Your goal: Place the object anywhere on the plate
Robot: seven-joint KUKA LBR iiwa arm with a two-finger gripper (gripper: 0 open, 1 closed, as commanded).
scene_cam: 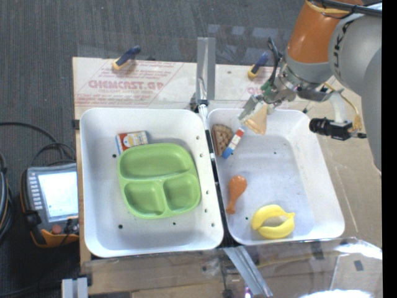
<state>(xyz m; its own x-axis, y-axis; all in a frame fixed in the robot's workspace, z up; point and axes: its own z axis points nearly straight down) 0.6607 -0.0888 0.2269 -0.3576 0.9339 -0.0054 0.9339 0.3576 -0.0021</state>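
Note:
The green three-compartment plate point(160, 180) lies in the left bin point(99, 166) with nothing on it. My gripper point(257, 107) hangs over the back rim of the right bin point(322, 185), beyond the plate and to its right. A tan wedge-shaped object point(256, 123) sits between the fingers, lifted off the bin floor, with its wide end pointing down. The gripper is shut on it.
A small red, white and blue box point(132, 140) lies at the plate's back left corner. The right bin holds a brown waffle piece point(221, 133), a red-white-blue tube point(234, 143), an orange drumstick point(235, 192) and a yellow banana point(273, 222). A metal post point(205, 67) stands behind the divider between the bins.

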